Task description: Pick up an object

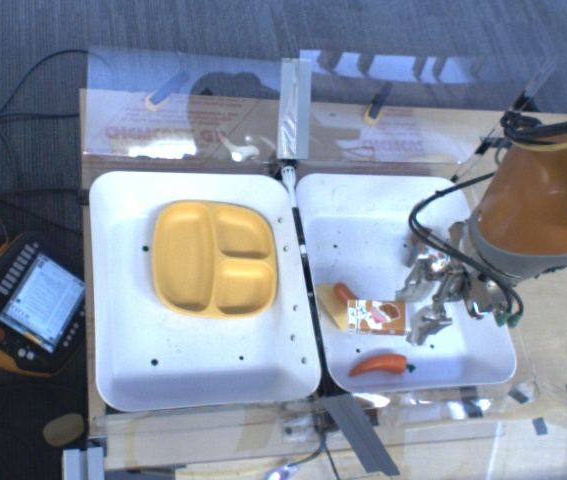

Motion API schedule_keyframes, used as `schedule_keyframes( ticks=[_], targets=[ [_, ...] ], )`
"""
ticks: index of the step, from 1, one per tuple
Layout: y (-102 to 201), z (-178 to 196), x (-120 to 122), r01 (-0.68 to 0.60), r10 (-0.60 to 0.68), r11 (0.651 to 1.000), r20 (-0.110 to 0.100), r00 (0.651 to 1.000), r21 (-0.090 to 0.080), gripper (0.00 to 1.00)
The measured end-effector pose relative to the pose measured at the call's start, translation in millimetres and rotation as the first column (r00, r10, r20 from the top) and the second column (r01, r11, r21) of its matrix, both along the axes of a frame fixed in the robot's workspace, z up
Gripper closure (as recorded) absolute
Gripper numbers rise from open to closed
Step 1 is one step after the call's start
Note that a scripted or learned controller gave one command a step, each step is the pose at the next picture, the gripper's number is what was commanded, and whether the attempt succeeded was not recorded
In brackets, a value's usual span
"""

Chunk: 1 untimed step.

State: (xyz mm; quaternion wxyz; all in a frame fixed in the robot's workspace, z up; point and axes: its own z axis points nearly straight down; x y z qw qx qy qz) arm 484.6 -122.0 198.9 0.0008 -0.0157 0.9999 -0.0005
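Left bin (123, 368) held 1 yellow divided tray (215, 258). Right bin (363, 218) held a carrot (378, 365) and small carton (375, 316). Claw (433, 303) hovered beside the carton; grip state indeterminate.

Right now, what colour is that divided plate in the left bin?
Yellow. The three-compartment yellow plastic plate is one plain colour, seen clearly in the overhead camera view.
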Motion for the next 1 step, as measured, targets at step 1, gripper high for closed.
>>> schedule_keyframes(
  ticks=[1],
  targets=[
    [49.9,5.8,4.6,0.214,-0.214,0.977,0.011,0.977,-0.013,1.00]
  ],
)
